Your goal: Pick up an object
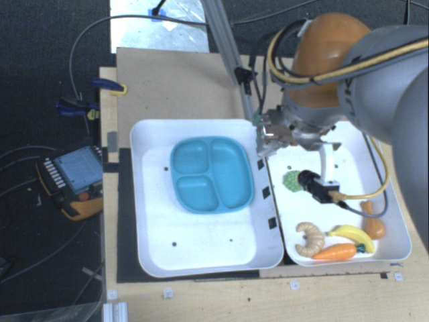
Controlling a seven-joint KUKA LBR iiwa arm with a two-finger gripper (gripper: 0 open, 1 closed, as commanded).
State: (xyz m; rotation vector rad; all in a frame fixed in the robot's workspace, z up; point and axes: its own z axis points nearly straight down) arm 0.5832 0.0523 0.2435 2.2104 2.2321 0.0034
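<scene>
Camera view looks down on the gripper [288, 143] poised over the upper part of the right bin [401, 247], with nothing seen in its grasp; whether it stands open or closed cannot be told from this angle. The step in hand looks like the approach, before any pick. The nearest candidate is the green piece [291, 180], lying on the bin floor just below the gripper and close to the bin's left wall. The next move, as I judge it, calls for a straight descent centred on that piece, keeping off the wall beside it. By count, the right bin holds one green piece, one croissant [308, 239], one carrot [334, 252], one banana [352, 234] and one orange-brown thing [375, 229] near the right wall, too blurred to name; these last four cluster at the bin's lower end. The left bin [151, 247] holds one blue plate [211, 173] with three compartments. Two bins in all
</scene>
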